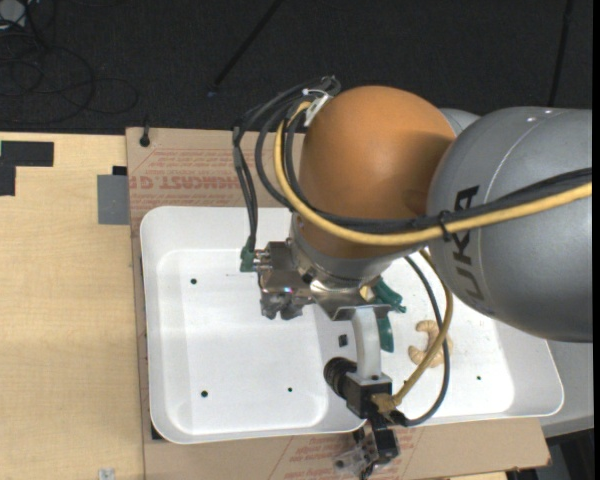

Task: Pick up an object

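Glossy white bin [220, 368], teal object [388, 313], tan curl [427, 346]

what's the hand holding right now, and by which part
It cannot be told. The arm's orange band and wrist cover the hand over the white bin. A teal object and a tan object lie beside the wrist; no grasp shows.

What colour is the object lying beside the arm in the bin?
Teal green, partly hidden by the arm, seen in the camera view.

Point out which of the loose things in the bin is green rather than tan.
The green object, lying partly under the arm just right of the wrist. The other loose piece, the tan curved object, lies further right on the white bin floor.
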You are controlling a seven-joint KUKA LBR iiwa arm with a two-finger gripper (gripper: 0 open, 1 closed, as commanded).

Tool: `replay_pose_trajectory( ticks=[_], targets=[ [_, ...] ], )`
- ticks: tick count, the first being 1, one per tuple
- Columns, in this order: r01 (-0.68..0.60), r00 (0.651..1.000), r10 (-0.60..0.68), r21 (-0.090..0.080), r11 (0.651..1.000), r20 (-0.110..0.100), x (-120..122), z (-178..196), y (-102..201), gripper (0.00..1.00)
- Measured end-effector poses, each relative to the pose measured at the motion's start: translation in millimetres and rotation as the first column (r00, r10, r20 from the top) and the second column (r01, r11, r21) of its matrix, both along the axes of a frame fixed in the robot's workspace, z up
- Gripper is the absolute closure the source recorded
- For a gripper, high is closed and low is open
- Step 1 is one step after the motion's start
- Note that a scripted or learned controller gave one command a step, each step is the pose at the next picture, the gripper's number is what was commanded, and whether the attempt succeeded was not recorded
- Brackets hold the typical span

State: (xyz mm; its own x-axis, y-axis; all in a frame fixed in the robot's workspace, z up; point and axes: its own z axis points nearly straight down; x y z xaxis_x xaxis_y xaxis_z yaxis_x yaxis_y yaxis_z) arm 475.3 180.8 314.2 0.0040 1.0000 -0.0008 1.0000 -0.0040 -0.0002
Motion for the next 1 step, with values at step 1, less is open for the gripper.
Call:
replay_pose_trajectory(
  ticks=[1],
  targets=[
    [0.004, 1.000, -0.004, -0.005, 1.000, -0.011, -0.7, -66.2, -65.0, 1.00]
  ],
)
